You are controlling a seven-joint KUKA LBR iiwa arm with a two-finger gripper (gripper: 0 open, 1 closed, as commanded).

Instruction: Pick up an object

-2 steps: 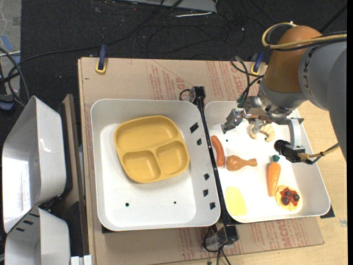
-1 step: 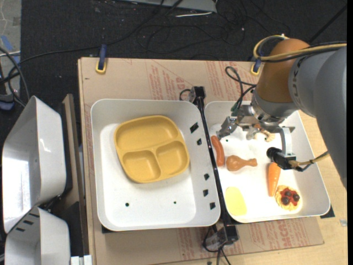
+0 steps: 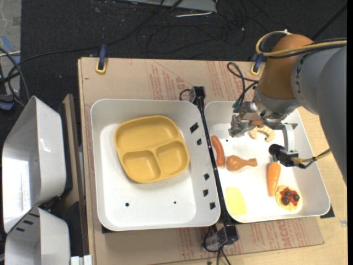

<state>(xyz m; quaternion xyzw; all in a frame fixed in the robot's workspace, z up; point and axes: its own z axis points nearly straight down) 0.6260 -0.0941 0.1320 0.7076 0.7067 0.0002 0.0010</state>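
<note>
tool point(image 3: 257, 127) | over right bin point(image 3: 317, 175) far end | beside pale piece point(image 3: 263, 132)

A thick grey arm point(image 3: 325, 73) carries a rounded orange band point(image 3: 282, 65) above a grey wrist, with thin black and yellow cables looping over and beside it

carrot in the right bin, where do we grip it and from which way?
Grip the carrot across its thick upper half, coming straight down from above. It lies flat, long axis running up-down in the view and tapering downward, with bare bin floor on its left; the tart crowds the narrow tip.
</note>
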